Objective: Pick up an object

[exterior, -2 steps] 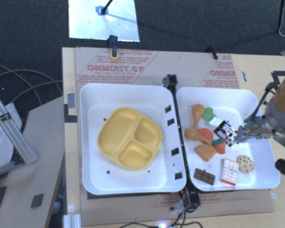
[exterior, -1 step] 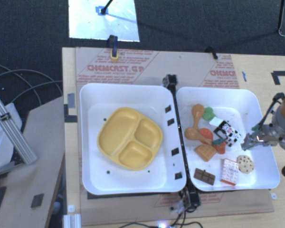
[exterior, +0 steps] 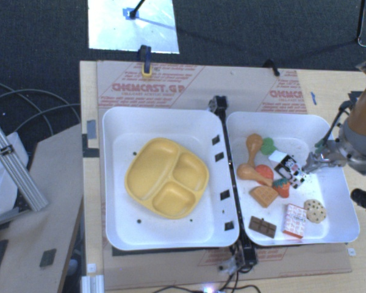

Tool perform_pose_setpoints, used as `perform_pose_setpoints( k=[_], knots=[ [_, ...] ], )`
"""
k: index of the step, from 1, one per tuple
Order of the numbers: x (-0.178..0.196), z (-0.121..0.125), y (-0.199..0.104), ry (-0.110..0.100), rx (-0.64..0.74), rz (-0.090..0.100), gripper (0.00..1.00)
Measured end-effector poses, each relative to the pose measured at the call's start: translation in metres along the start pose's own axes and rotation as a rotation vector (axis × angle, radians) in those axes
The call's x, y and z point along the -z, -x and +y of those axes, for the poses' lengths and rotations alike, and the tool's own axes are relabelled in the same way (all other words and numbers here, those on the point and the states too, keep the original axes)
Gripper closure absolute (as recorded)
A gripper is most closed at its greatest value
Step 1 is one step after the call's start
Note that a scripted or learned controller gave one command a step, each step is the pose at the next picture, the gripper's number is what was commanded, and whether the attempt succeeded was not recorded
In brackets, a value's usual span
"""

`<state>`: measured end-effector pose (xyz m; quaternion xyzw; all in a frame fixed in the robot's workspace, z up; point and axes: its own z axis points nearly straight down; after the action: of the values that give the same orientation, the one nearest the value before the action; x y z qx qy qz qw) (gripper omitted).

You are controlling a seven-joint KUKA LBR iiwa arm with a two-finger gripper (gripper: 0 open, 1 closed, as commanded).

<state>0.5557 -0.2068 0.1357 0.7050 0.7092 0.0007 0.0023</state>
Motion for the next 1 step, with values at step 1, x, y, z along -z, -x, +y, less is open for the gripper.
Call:
perform_pose_setpoints(
  k=[1],
  knots=[
    [0.0070,-0.0722,0.0001,-0.007,-0.008,0.003,1.00]
  ],
)
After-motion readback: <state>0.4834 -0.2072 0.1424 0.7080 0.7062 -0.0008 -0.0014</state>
